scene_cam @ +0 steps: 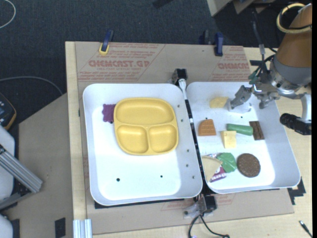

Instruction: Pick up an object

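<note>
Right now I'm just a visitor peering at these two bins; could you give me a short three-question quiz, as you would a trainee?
1. True or false: the yellow plastic divided plate lies in the right white bin.
2. Which lies nearest the tool? A) round brown cookie B) pale yellow lump C) purple piece
3. Fill in: the green cylinder touches the dark brown ____.

Key: 1 false; 2 B; 3 bar.
</note>
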Robot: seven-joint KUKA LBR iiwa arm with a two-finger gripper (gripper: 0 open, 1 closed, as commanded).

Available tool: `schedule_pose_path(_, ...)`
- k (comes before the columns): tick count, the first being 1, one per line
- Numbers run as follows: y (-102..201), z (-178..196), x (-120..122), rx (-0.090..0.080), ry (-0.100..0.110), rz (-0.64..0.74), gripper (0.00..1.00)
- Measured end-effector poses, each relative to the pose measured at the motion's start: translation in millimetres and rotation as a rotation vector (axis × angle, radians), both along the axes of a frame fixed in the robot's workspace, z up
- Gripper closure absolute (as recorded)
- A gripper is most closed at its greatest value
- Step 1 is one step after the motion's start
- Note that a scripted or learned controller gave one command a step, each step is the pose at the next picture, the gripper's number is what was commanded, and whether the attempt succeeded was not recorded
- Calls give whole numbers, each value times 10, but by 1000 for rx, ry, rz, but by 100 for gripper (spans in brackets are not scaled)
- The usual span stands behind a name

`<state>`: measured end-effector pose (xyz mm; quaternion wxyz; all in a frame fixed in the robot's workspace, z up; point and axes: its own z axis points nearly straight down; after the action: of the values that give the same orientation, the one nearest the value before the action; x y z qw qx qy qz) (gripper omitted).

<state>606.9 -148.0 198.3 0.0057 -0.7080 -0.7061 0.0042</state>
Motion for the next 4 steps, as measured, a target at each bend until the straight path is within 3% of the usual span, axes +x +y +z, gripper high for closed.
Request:
schedule_pose_path(1,1,86,32,-3,-15,3,0)
schedule_pose_path(3,-10,-1038,59,0,-8,3,0)
schedule_pose_path(4,-3,-1143,58,-1,-10,3,0)
